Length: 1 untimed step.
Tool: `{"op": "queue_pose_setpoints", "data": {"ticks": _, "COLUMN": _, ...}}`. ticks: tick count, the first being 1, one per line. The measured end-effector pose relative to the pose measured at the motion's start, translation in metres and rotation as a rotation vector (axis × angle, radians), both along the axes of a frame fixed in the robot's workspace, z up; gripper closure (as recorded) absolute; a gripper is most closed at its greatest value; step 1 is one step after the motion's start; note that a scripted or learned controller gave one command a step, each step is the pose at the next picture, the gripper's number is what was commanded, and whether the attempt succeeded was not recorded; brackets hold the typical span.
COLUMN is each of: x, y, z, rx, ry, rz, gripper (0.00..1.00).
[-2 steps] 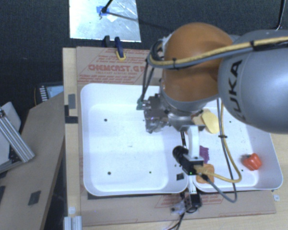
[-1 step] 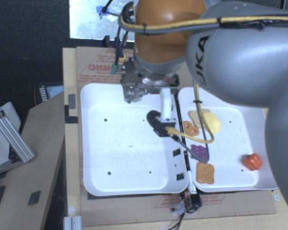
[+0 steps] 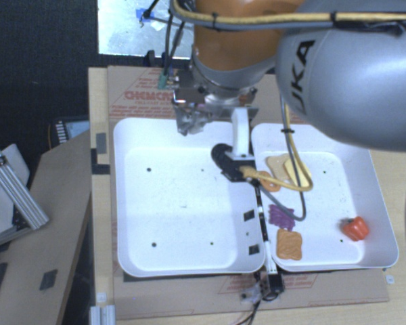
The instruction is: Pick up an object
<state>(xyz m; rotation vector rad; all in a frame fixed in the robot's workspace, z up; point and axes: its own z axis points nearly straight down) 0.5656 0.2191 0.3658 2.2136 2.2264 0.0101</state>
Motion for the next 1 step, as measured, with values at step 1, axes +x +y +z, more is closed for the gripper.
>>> {"op": "queue_pose_setpoints", "data": {"ticks": 1, "x": -0.0258, "y": -0.0516, "z": 0.1054, "rx": 0.001, "ry": -0.008, "rz": -0.008, "gripper": 1.00}}
